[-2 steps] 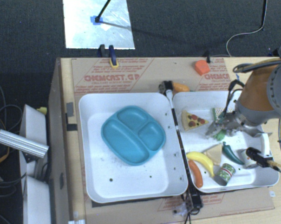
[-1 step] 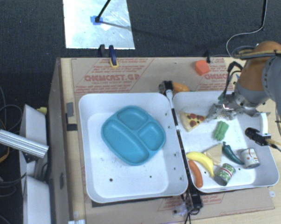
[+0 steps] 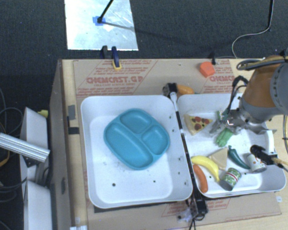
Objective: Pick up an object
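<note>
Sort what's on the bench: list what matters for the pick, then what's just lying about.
For the pick: claw, green vegetable beside it, pizza slice, banana, tin can.
Lying about: blue divided plate, orange block.

Lighting: bright, even, overhead; cool bluish cast throughout. Glare: the silvery sheet (image 3: 101,22) on the dark floor reflects strongly, washed nearly white; the two white bins (image 3: 138,196) (image 3: 275,178) run close to overexposed, their walls losing detail. Shadows: soft and short, a faint one under the blue divided plate (image 3: 136,137); darker gaps around the desk (image 3: 147,74). Sharpness: moderate, slightly soft overall; printed lettering on the cardboard legible but fuzzy. Arm (image 3: 269,90) mildly blurred. Floor dim, grainy, with visible noise.
</note>
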Tool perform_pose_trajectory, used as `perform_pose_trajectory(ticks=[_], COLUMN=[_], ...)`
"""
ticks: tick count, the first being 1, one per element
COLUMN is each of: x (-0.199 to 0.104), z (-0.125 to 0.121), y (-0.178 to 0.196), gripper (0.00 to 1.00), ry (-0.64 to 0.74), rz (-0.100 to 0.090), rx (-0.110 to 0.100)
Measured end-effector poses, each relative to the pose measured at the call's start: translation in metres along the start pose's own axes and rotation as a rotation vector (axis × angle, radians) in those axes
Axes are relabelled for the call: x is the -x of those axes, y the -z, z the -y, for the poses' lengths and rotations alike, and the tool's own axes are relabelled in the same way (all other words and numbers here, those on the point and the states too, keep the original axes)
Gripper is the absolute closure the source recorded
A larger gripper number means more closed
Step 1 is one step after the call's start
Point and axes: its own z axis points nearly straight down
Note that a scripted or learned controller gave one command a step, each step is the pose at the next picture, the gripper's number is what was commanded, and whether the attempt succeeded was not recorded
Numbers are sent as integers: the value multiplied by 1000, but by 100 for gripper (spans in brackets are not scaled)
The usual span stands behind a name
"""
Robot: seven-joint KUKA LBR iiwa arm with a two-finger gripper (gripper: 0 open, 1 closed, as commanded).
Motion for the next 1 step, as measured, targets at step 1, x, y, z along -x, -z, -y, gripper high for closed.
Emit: perform_pose_trajectory(ticks=[1], x=[-2], z=[29], y=[0], gripper=[0], ry=[0], rz=[0], rx=[-1])
